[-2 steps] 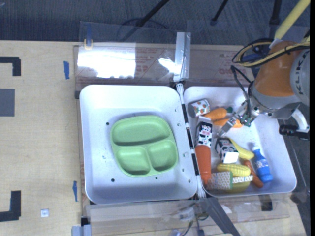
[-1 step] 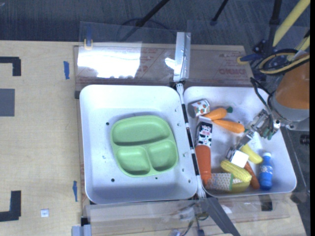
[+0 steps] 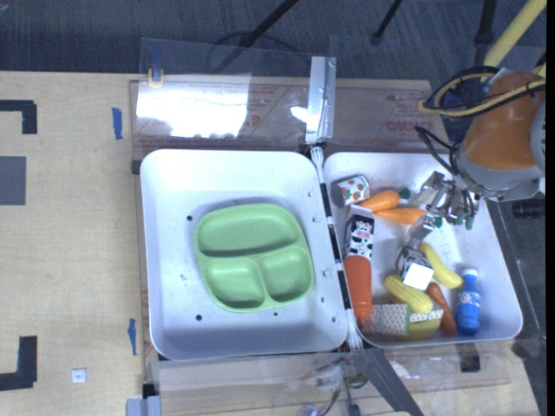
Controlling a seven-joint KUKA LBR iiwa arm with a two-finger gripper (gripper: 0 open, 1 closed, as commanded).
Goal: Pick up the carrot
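Metal two-finger gripper (image 3: 431,217) low over the right white bin (image 3: 503,258), tips apparently touching the tapered orange carrot (image 3: 401,216); jaw spread impossible to tell. Carrot flat near the bin's back, beside a shorter orange piece (image 3: 381,201).

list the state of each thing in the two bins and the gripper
green plate: upright, lying flat in the left bin
carrot: lying on its side in the right bin, next to the gripper
orange bottle: lying along the right bin's left wall
blue bottle: lying down
banana: lying flat
corn: lying flat
gripper: low over the right bin, by the carrot
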